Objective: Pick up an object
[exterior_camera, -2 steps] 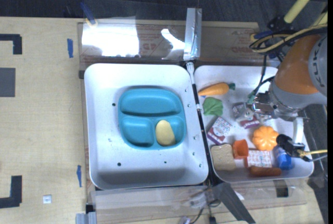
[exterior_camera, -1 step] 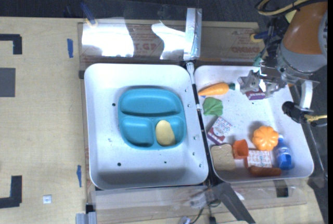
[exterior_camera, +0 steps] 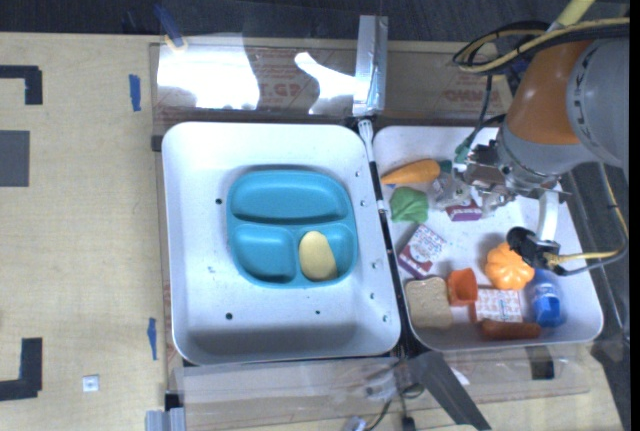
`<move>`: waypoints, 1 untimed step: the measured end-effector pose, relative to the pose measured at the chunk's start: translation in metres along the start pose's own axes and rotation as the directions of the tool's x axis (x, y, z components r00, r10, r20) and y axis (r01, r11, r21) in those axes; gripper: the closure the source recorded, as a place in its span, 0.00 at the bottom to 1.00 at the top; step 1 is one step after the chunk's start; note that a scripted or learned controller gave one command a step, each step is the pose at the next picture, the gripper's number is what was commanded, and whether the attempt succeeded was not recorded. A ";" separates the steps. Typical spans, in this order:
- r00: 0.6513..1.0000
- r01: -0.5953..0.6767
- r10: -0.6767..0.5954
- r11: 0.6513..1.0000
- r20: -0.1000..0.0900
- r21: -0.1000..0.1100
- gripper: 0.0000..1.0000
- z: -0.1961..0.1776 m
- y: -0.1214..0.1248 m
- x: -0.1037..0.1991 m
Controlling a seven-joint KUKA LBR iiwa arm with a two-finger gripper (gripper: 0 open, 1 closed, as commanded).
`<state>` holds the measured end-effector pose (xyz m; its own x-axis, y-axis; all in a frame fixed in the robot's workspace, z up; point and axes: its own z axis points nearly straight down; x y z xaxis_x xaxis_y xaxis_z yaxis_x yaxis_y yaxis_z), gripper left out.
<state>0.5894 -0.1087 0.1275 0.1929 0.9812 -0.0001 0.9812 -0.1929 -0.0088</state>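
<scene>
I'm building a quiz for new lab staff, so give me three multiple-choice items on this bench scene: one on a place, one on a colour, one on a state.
1. Where does the yellow egg-shaped item lie?
A. In the blue tray, lower right compartment
B. In the right bin beside the bread
C. On the wooden bench

2. What colour is the long vegetable at the top of the right bin?
A. Purple
B. Orange
C. White

3. Where does the arm stand?
A. Over the left bin
B. Over the bench, left of both bins
C. Over the right bin's upper part

Answers: 1 A, the item sits in the tray inside the left bin. 2 B, it is orange like a carrot. 3 C, the grey and orange arm reaches in above the right bin's top end.
</scene>
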 end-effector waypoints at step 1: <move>0.962 0.272 -0.272 0.962 0.003 -0.013 1.00 -0.058 0.006 0.064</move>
